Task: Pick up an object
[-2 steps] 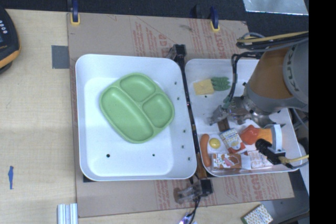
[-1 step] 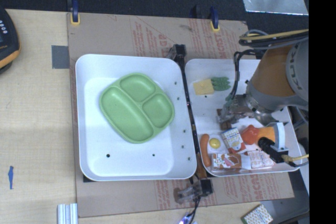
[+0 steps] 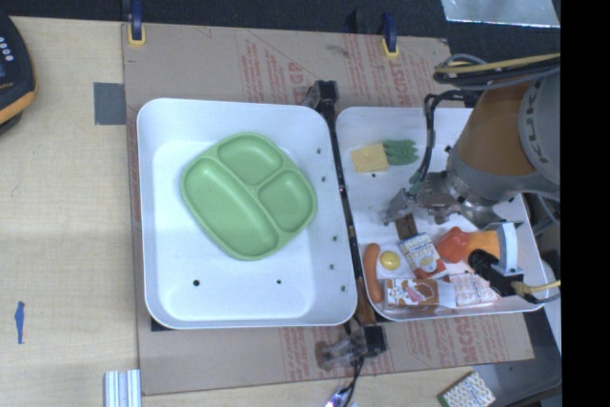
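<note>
Camera view, slanted down on the bench [image 3: 67, 205]. We note two white bins side by side. The left bin [image 3: 172, 291] carries a green divided plate [image 3: 250, 193], well apart from the arm. The right bin [image 3: 355, 131] carries the clutter: a yellow block [image 3: 368, 158] touching a green leafy piece [image 3: 400, 150] at the far side; at the near side an orange sausage-like piece [image 3: 370, 270], a small yellow round thing [image 3: 389, 259], printed packets [image 3: 419, 254] and an orange bottle-like thing [image 3: 457, 243].

The arm [image 3: 496, 138] reaches in from the right. The tool [image 3: 408, 203] sits low over the middle of the right bin, just beyond the packets. We cannot tell how its parts stand; nothing is seen held.

Risks, as we judge them: the near-side things lie packed and touching, so a descent there could nudge neighbours or pinch two at once. Flat packets may slip from a grasp. The tool stands between clusters, so it may well come down on bare floor.
</note>
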